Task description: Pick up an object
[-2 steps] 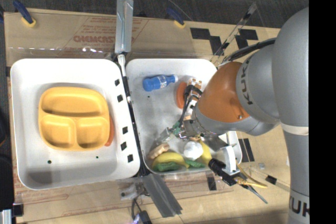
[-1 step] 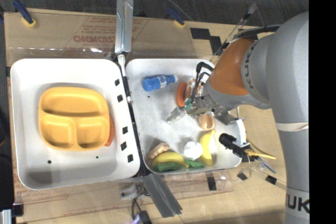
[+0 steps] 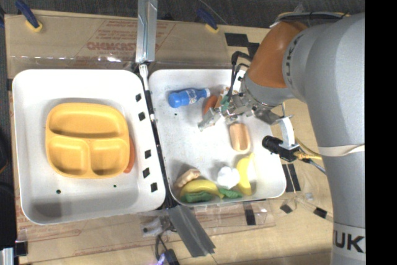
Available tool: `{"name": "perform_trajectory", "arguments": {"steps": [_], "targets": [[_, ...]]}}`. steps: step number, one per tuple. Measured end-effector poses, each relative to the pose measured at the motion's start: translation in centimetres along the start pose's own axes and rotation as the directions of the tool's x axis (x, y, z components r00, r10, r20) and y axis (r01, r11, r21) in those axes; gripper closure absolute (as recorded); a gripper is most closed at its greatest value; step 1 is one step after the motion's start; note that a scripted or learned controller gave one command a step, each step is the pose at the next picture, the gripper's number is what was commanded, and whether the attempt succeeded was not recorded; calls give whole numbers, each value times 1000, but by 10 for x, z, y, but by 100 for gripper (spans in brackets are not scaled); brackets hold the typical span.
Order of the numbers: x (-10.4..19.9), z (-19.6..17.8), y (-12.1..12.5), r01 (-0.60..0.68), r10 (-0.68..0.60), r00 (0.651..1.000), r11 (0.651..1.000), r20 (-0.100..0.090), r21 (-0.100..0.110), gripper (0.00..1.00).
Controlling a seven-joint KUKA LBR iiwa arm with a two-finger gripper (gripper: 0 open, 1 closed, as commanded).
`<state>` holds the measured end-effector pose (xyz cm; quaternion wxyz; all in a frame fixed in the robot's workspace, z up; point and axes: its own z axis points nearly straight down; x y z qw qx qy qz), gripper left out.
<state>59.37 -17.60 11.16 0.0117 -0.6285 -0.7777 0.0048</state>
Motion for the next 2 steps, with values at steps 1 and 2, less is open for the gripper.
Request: {"name": "perform_trajectory", "arguments": {"steps": [1,2], "targets": [[4,20,53,-14,14,1000,1000,-5,26,0],[49,-4,65,198,-198,980,980,1,17,0]]}}
